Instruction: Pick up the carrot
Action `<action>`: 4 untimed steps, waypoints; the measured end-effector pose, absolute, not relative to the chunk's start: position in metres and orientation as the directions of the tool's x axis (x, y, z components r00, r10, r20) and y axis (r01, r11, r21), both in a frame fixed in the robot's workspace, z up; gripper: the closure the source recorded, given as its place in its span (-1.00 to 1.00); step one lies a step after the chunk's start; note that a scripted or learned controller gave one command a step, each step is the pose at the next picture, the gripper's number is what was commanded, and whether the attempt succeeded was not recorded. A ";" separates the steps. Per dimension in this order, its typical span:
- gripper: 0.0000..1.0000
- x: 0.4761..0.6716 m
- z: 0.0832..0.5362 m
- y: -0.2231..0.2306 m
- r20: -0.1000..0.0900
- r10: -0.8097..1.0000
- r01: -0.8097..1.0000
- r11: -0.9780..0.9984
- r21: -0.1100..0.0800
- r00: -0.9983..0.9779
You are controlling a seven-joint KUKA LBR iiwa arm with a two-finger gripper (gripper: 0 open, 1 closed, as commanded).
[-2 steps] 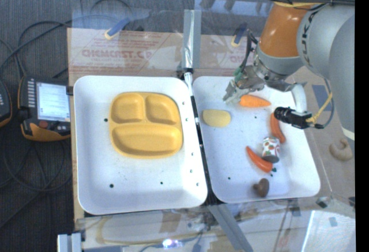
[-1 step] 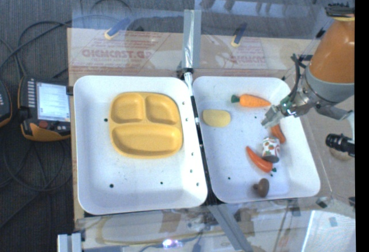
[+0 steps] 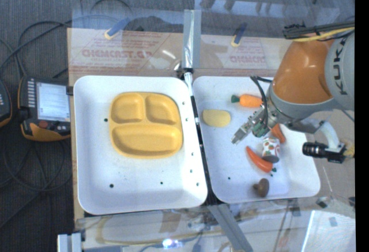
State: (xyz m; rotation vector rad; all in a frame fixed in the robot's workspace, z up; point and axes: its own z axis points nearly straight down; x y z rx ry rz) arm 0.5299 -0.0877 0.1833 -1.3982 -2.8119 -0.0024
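Observation:
The carrot, orange with a green top at its left end, lies near the back of the right bin. My gripper hangs over the middle of that bin, just in front of the carrot and apart from it. It looks open, with nothing between its fingers. The arm's orange band covers the bin's back right corner.
In the right bin a pale yellow oval piece lies left of the gripper; a red-orange pepper, a small white and red item and a brown item lie in front. The left bin holds a yellow divided tray.

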 end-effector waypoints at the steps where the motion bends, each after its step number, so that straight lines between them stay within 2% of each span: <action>1: 1.00 0.519 0.193 -0.138 -0.002 0.480 0.480 0.877 0.003 -0.877; 2: 1.00 0.494 0.190 -0.060 0.002 0.615 0.615 0.789 0.001 -0.789; 3: 1.00 0.485 0.187 -0.053 0.000 0.233 0.233 0.972 0.002 -0.972; 4: 1.00 0.486 0.196 -0.051 -0.002 0.231 0.231 0.973 0.006 -0.973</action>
